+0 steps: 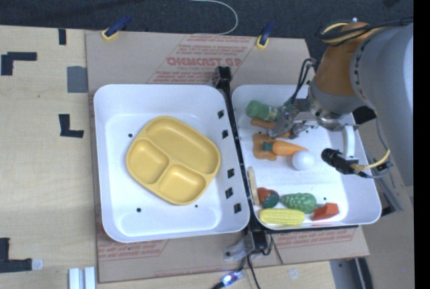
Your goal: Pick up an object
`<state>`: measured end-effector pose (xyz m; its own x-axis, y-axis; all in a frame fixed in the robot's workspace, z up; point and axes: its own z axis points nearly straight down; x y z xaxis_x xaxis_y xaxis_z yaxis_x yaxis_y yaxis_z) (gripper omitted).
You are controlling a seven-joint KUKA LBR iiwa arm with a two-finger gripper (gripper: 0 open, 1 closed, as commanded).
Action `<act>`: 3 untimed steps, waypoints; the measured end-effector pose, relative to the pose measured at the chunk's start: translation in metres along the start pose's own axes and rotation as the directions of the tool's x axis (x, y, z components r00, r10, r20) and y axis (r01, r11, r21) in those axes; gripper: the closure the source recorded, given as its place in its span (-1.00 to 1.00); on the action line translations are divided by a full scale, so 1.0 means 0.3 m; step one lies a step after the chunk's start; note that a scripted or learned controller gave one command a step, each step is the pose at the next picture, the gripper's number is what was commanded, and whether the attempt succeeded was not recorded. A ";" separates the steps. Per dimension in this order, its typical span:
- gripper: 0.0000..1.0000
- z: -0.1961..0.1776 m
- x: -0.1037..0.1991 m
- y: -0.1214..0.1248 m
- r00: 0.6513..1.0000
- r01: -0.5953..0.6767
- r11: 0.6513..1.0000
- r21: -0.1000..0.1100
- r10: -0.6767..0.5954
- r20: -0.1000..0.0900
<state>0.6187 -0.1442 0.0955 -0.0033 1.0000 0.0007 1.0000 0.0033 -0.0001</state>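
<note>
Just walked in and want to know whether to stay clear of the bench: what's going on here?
A robot arm is reaching into the right bin, its gripper low over a cluster of toy food near the carrot and a green vegetable. Nothing is visibly held. A white egg, corn cob and other pieces lie closer to the front. The left bin holds a yellow divided plate.

Small toy foods lie scattered in the right bin [366, 203]: an orange carrot [289, 146], a white egg [303, 160], yellow corn [282, 216], and a green vegetable [298, 201].
</note>
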 end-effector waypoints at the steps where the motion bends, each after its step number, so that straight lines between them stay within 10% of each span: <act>1: 1.00 -0.207 0.017 -0.005 1.000 -0.002 1.000 -0.004 0.002 0.001; 3: 1.00 -0.433 0.039 0.017 1.000 -0.002 1.000 -0.001 0.002 0.000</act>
<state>0.6237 -0.1327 0.2254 -0.0017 1.0000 0.0003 1.0000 0.0017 0.0007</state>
